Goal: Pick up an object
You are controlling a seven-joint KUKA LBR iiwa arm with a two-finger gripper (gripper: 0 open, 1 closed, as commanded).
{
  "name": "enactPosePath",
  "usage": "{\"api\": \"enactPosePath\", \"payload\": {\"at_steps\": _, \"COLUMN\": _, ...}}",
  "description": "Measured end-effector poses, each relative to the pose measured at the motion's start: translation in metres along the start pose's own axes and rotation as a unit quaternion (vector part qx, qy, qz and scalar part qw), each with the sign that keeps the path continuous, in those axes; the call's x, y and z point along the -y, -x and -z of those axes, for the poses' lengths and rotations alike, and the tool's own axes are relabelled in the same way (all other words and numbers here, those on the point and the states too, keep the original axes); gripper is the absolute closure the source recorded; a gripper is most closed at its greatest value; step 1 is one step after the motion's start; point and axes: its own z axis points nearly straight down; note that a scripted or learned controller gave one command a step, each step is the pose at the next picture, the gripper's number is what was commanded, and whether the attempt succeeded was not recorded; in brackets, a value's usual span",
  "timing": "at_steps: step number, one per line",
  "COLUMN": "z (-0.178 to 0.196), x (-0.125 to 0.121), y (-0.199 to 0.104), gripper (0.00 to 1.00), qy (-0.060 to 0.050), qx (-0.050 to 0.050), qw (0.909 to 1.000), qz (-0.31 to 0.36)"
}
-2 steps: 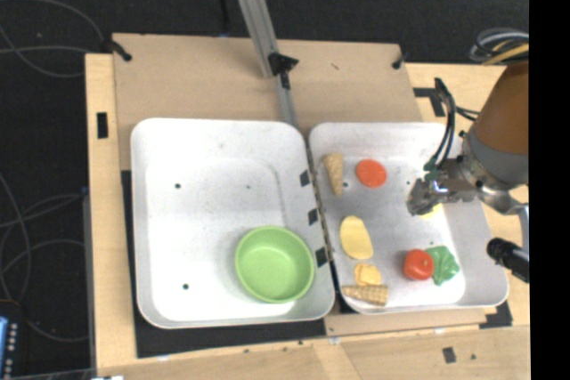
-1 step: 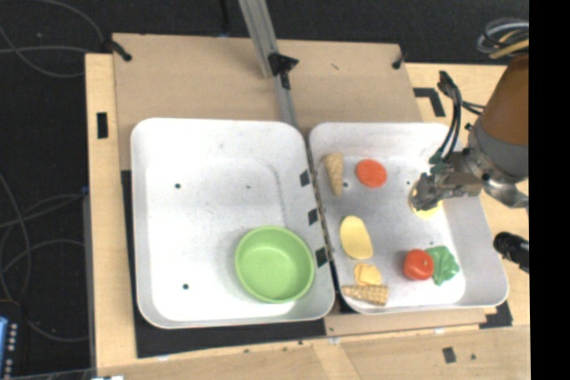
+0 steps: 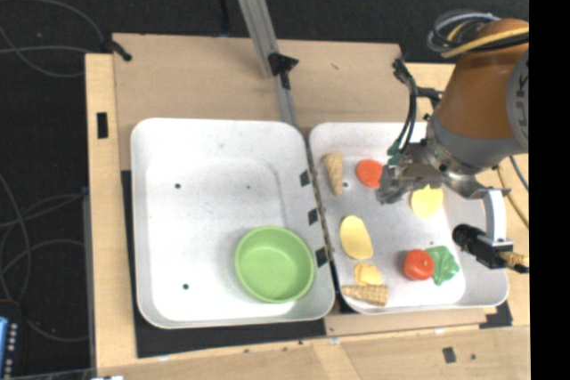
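My gripper [image 3: 392, 184] hangs low over the right bin [image 3: 392, 138], next to a small orange-red piece [image 3: 369, 172] on its left and a pale yellow piece [image 3: 427, 202] on its right. The arm's wrist covers the gripper from above. In the same bin lie a tan cone-shaped piece [image 3: 333, 171], a yellow oval piece [image 3: 356, 236], a red and green strawberry-like toy [image 3: 429, 264] and a waffle-patterned piece [image 3: 369, 292] at the front edge. A green bowl [image 3: 274, 263] sits in the left bin [image 3: 187, 156] near its front right corner.
A grey metal pole [image 3: 254, 9] slants up from the back edge between the bins. The bins rest on a brown board [image 3: 196, 71] with dark floor and cables around it.
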Motion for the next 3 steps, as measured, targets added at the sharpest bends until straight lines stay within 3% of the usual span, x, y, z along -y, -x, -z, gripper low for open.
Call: {"api": "enactPosePath", "payload": {"at_steps": 3, "z": -0.002, "x": -0.048, "y": -0.162, "gripper": 1.0, "qy": -0.001, "qx": 0.0, "qw": 1.0, "qz": 0.0}}
